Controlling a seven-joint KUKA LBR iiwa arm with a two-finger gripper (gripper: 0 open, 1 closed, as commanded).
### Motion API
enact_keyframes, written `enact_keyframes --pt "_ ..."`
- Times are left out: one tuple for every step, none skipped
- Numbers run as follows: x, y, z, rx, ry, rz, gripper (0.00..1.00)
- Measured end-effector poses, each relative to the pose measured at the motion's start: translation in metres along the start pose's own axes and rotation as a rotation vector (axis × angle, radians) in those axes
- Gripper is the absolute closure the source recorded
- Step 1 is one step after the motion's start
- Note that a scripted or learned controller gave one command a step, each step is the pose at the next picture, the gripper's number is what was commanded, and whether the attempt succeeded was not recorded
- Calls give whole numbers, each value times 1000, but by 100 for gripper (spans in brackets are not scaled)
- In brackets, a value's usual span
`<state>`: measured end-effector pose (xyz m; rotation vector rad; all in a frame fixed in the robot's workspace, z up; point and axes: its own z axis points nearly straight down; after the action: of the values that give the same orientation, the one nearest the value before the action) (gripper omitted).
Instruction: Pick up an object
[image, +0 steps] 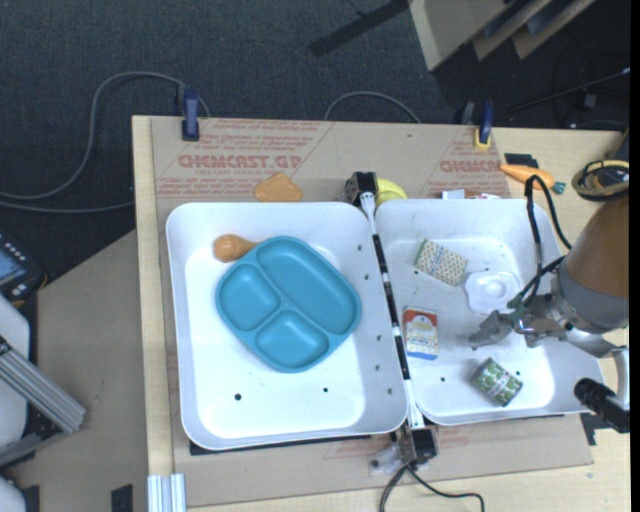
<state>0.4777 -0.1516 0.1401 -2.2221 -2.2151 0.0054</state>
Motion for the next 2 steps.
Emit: enact_keyframes --pt "11 2 -67 -11 -2 -5 0" --pt "6 1 61 -2 0 -2 0"
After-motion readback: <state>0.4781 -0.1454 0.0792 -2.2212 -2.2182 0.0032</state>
